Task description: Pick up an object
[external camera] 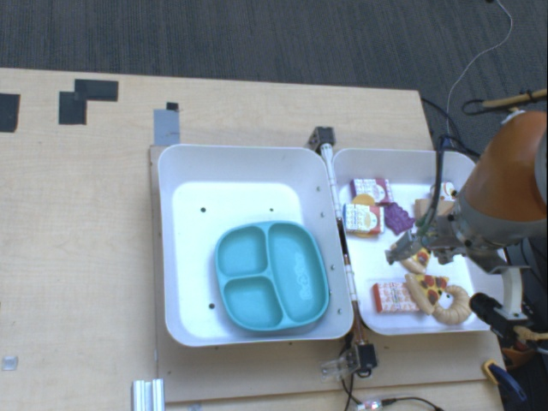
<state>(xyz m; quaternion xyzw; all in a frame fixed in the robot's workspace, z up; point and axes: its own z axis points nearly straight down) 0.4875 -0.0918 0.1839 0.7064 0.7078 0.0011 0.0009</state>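
The right-hand bin (366,311) served as the landmark, since every loose object lay inside it and the arm had reached in over its right wall. The end effector (409,251) hung low above the middle of that bin, pointing toward its left side, and whether it was spread or pressed together could not be told from this slant; nothing showed between its tips, so no object could be counted as held.

The likely candidates sat close by. A pretzel-like toy (438,300) lay just below the end effector, toward the bin's near wall, with a red-and-white packet (390,295) beside it on the left. Toward the bin's far wall lay a yellow-and-white carton (362,217), a purple piece (397,217) and a striped packet (371,188), bunched together, which would make a clean pinch on any one of them harder.

Left of that bin, the other bin (184,187) carried a blue divided plate (272,275) lying flat, probably a place to set things down later.

The pick appeared not yet made, with the arm poised for a descent.
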